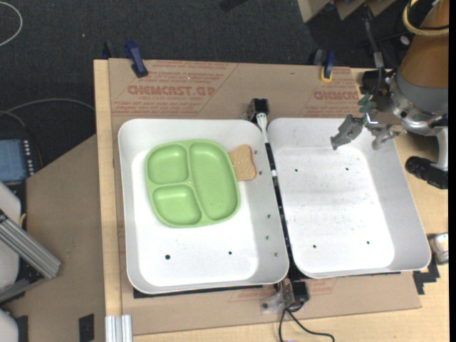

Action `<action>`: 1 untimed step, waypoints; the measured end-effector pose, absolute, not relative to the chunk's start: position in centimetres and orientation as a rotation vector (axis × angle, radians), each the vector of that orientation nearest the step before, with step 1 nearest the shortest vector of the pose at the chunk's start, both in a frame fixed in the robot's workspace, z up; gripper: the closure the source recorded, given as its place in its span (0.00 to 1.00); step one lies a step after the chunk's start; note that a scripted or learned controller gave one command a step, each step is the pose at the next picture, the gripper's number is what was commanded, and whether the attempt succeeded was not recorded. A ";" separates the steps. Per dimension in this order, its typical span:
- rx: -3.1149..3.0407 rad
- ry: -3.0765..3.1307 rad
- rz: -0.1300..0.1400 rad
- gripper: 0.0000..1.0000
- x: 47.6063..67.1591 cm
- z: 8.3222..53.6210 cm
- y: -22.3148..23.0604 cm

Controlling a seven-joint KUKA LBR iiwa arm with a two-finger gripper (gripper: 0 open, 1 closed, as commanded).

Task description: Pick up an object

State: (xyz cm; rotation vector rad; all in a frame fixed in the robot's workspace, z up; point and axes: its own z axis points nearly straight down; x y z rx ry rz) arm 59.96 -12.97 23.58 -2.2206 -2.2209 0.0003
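Note:
A green divided plate [192, 182] lies in the left bin [142, 262]. A small tan piece like a slice of toast [244, 162] rests against the plate's right rim, near the wall between the bins. My gripper [360, 137] hangs over the far edge of the right bin [399, 234], well to the right of the toast. Its two grey fingers [342, 135] are spread apart, so it is open with nothing between them.
The arm's orange band [427, 55] and grey wrist stand at the upper right. A black bar [274, 191] runs between the bins. Blue clamps [135, 58] hold the cardboard base at the back. The right bin floor shows only small dark specks.

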 end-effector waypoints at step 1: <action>-2.222 -2.224 -0.003 1.00 60.0 24.7 -13.0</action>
